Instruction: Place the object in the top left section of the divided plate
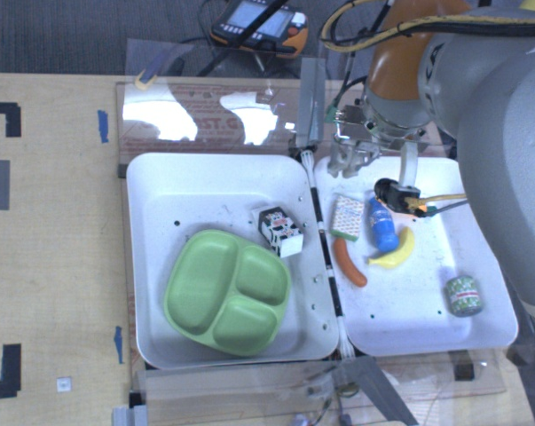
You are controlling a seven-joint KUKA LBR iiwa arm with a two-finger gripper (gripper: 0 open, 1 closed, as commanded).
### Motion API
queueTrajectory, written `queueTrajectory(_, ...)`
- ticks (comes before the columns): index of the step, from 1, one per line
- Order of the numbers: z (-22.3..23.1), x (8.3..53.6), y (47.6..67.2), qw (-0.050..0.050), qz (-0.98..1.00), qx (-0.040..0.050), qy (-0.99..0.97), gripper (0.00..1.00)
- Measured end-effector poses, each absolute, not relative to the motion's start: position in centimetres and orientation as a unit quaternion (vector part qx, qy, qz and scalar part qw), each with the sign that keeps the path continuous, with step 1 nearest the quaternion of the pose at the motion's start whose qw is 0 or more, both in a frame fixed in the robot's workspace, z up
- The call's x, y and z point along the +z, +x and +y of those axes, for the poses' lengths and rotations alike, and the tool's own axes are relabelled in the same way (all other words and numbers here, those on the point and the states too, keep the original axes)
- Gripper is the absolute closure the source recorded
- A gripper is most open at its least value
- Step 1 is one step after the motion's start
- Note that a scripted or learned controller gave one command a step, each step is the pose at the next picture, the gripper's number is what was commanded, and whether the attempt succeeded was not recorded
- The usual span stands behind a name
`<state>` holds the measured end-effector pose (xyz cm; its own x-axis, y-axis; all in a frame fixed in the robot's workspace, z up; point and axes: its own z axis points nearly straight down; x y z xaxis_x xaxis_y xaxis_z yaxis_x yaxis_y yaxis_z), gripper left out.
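Closest to us sits the green three-section plastic plate (pixel 229 301) in the left white bin (pixel 152 238). Just behind it lies a small black-and-white box (pixel 280 230), outside the plate. Farther back, the hand (pixel 354 153) hovers over the right bin; we can't tell its grip.

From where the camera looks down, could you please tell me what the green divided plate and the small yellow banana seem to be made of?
The green divided plate looks like moulded plastic with a matte finish: uniform colour, soft rounded ridges, only faint sheen. The small yellow banana looks like a plastic toy, judging by its even, saturated colour and smooth surface, though it is too small to be certain. Both rest in shallow white bins that look like smooth plastic.
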<state>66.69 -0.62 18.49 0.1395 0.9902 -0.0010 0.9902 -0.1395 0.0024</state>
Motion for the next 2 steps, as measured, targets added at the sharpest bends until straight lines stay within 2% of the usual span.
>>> queueTrajectory(2, -0.2, 20.6, 66.9, 0.004, 0.659, 0.0015, 0.752, 1.0)
